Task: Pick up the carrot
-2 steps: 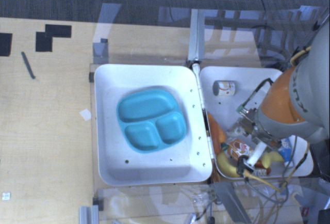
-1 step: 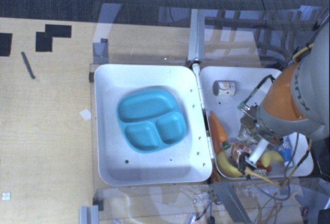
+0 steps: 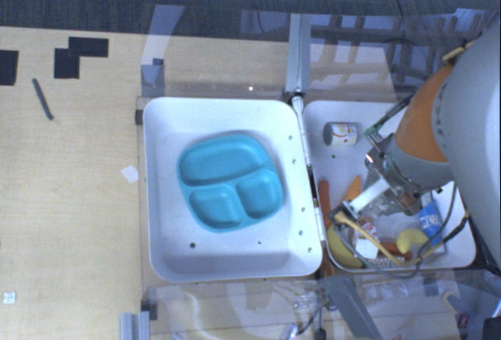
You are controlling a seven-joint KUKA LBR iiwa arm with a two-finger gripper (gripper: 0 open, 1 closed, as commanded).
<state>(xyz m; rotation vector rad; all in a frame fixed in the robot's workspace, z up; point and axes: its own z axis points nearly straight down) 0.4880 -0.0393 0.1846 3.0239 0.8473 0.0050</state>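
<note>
Below, the gripper (image 3: 374, 204) hangs over the right bin (image 3: 329, 166) beside the carrot (image 3: 353, 189); its grip state cannot be told.

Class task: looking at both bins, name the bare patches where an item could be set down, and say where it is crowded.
Bare floor rings the blue tray in the left bin, widest along its near edge. In the right bin, bare floor surrounds the small can. Its near end is crowded: carrot, yellow pieces, gripper.

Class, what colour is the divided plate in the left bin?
Turquoise blue: the divided plate, seen in the camera view.
</note>
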